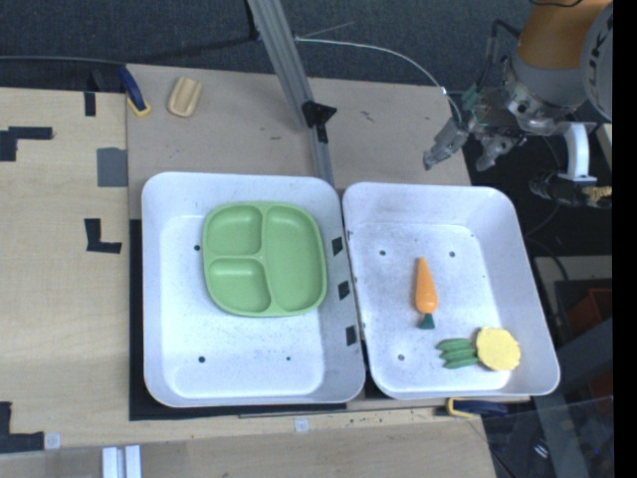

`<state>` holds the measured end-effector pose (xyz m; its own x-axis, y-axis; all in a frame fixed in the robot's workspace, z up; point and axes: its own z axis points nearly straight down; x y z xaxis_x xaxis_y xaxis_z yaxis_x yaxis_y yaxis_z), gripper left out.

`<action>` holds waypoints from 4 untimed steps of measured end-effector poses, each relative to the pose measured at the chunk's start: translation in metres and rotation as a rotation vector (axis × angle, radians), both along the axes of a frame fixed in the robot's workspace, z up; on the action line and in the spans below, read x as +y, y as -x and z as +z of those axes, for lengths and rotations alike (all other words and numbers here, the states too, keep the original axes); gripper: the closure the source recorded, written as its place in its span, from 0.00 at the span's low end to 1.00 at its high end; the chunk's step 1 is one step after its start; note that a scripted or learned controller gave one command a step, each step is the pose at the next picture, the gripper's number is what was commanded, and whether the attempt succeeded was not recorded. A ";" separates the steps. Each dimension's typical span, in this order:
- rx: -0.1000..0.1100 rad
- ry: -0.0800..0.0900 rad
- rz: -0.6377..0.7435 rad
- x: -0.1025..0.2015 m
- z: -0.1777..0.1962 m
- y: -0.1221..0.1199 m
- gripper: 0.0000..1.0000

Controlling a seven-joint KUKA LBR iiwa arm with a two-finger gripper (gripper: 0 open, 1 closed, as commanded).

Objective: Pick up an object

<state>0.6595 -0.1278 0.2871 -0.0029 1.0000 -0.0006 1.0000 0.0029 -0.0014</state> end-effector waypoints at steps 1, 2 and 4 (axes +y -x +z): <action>0.000 0.000 0.000 0.000 0.000 0.000 0.00; 0.005 0.001 -0.002 -0.010 -0.052 0.002 0.00; 0.005 0.000 -0.001 -0.003 -0.164 0.010 0.00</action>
